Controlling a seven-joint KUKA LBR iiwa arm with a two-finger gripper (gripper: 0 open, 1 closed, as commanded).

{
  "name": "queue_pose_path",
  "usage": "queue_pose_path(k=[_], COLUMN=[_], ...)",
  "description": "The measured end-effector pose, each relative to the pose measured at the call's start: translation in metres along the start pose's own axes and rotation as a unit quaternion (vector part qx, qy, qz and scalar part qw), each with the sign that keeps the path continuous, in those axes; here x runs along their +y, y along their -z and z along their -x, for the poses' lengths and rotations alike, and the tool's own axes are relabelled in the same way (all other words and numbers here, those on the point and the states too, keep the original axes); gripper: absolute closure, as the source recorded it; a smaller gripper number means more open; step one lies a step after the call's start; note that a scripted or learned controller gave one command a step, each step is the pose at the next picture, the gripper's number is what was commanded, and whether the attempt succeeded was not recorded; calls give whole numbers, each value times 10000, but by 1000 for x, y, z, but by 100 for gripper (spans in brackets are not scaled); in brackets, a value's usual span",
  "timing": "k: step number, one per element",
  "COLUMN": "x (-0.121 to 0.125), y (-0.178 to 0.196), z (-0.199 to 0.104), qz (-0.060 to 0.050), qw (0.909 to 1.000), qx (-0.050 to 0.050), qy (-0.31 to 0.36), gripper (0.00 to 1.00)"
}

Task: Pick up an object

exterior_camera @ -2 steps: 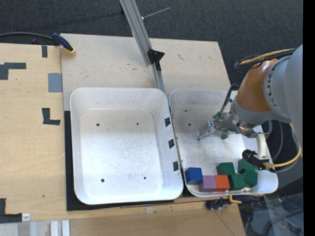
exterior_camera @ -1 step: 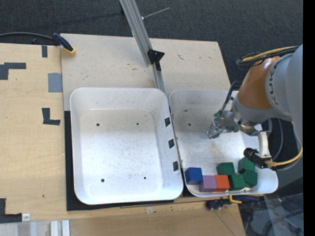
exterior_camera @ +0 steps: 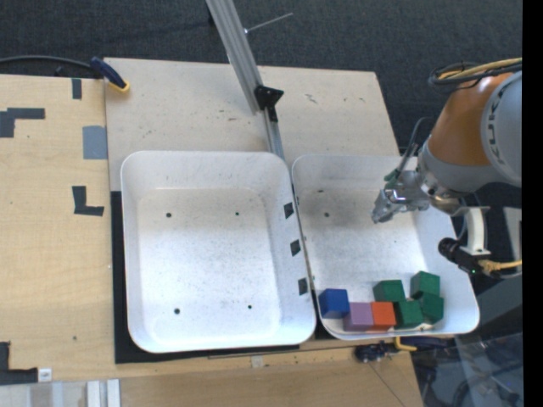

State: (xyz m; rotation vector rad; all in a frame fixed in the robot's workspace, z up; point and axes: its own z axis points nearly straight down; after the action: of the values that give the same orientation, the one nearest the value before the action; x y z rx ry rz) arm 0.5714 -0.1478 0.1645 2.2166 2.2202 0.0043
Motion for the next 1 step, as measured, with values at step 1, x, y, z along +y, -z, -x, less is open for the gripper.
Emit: queue_pose_path(k=[1], x=[2], y=[50], z=[0], qz=[-1], qw=[10000], qx=[-1], qy=[1], gripper=[100])
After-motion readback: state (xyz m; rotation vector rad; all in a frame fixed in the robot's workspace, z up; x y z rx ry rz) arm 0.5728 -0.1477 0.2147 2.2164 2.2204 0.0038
